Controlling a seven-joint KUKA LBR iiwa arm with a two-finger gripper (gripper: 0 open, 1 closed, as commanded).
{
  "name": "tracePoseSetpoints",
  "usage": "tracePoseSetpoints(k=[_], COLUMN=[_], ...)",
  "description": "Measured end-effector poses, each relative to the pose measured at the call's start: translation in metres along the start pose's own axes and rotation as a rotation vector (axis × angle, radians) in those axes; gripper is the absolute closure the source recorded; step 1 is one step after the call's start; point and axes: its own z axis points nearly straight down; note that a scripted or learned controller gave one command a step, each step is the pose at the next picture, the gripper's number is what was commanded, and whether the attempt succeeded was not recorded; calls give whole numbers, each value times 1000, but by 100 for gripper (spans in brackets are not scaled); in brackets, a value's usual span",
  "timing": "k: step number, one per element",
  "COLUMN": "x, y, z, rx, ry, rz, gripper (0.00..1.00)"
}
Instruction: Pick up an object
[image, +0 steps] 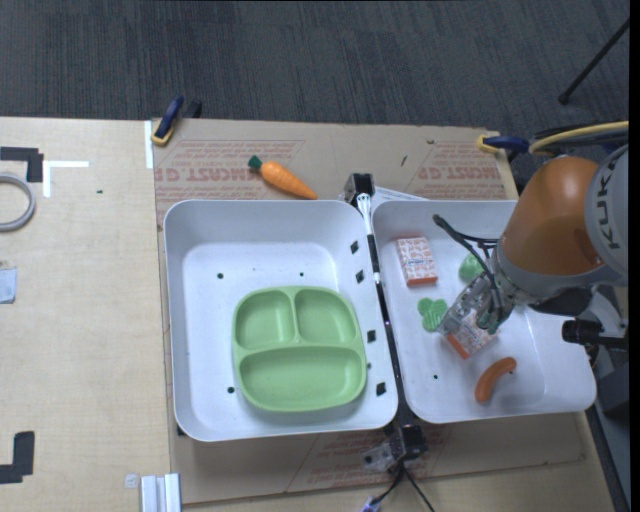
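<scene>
My gripper (470, 322) is low in the right bin (560, 395), pointing down and to the left. A small orange-red piece (461, 347) shows right at its tip; whether that piece is held is unclear. A green toy (431, 313) lies just left of the gripper, and another green piece (469, 268) sits behind it. Near the bin's back left is a pink patterned box (416, 260). An orange-brown sausage (494, 379) lies at the front of the bin, right of the gripper tip.
The left bin (200, 300) holds a green divided plate (298, 348). A toy carrot (284, 178) lies on the cardboard behind the bins. The arm's orange band (555, 215) hangs over the right bin's far right side.
</scene>
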Motion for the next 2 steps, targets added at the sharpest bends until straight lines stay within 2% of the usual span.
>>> tracePoseSetpoints(k=[1, 2], x=[18, 18], y=[56, 56], z=[-89, -89], rx=[4, 4], ry=[3, 3], rz=[395, 395], gripper=[100, 0])
